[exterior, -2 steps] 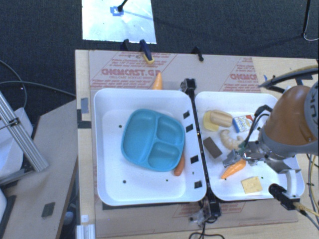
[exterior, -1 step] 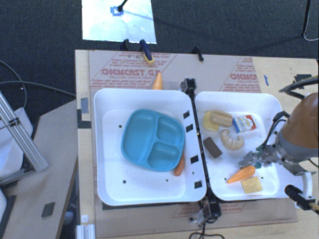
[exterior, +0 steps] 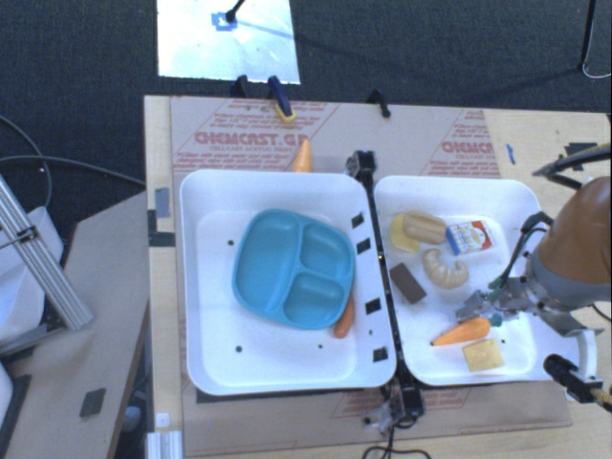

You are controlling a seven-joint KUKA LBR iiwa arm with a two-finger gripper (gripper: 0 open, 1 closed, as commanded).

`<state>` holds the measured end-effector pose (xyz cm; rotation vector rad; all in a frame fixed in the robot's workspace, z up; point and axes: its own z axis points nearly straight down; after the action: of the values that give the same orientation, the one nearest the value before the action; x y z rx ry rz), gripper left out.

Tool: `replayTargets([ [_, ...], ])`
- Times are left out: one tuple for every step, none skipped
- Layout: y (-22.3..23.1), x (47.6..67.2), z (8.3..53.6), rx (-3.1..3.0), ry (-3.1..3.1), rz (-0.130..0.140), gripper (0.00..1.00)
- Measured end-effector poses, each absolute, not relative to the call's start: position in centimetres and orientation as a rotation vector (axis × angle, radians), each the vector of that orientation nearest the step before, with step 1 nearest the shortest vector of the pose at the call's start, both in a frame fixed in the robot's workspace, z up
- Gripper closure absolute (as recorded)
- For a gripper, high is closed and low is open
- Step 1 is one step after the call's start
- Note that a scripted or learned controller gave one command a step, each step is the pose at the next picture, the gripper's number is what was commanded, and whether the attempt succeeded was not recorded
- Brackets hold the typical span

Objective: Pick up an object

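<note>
The right bin [exterior: 516, 199] holds several toy foods: a hot-dog bun [exterior: 421, 228], a small white and blue carton [exterior: 467, 237], a pale croissant-like piece [exterior: 445, 268], a brown block [exterior: 407, 283], an orange carrot [exterior: 461, 333] and a yellow square slice [exterior: 483, 355]. My gripper [exterior: 481, 306] reaches in from the right and hangs low just above the thick right end of the carrot. I cannot tell whether it touches the carrot.
The left bin [exterior: 206, 256] carries a blue divided plate [exterior: 293, 268] with a second small carrot [exterior: 343, 320] at its lower right edge. Another orange piece [exterior: 302, 156] lies outside behind the left bin. A black divider clip strip [exterior: 373, 256] runs between the bins.
</note>
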<state>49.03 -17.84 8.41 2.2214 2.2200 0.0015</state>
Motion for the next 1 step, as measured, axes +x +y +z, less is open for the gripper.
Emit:
replayTargets([
  [-17.93,49.15,9.55,2.220,2.216,0.003,1.00],
])
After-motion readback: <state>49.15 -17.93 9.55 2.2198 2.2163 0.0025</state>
